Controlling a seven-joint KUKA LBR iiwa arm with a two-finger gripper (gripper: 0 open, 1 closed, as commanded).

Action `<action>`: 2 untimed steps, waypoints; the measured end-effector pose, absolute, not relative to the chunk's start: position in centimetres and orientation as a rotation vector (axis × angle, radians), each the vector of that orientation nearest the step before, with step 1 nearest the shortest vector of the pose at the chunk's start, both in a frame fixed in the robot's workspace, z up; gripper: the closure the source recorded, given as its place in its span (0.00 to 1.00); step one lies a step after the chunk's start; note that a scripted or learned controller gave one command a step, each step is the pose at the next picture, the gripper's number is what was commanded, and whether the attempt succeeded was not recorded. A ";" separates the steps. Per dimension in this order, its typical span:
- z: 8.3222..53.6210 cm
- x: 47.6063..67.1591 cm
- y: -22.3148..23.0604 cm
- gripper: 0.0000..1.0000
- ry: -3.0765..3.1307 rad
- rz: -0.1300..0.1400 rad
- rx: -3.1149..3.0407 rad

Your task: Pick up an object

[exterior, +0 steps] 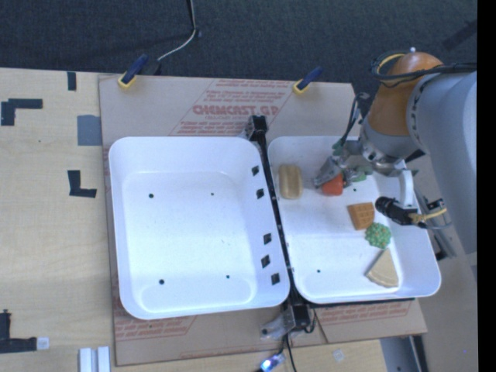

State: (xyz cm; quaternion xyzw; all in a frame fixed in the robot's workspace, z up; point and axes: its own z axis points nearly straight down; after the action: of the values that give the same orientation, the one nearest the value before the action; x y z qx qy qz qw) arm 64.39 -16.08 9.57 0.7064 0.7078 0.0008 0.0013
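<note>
The right bin [325, 285] holds several toy foods: a tan bread roll [290, 181] by its left wall, a small red object [333, 187], an orange cracker square [360, 215], a green broccoli piece [378, 235] and a pale wedge [383, 270]. My gripper [338, 174] is low over the back of this bin, right at the red object, which shows just below its grey fingers. The arm comes in from the right with its orange band [395, 91] above.
The left bin [132, 208] sits beside the right one, with a black divider clip strip [267, 208] between them. Both rest on a cardboard sheet [225, 107] held by blue-yellow clamps [133, 70]. A black cable [186, 22] runs at the back.
</note>
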 end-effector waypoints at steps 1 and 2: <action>19.0 61.9 -7.8 1.00 2.230 0.008 2.212; 16.8 67.0 -11.4 1.00 2.222 0.000 2.219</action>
State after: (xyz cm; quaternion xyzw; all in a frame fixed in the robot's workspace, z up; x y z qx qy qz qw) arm 66.99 -11.38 16.83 0.7066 0.7076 0.0001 0.0009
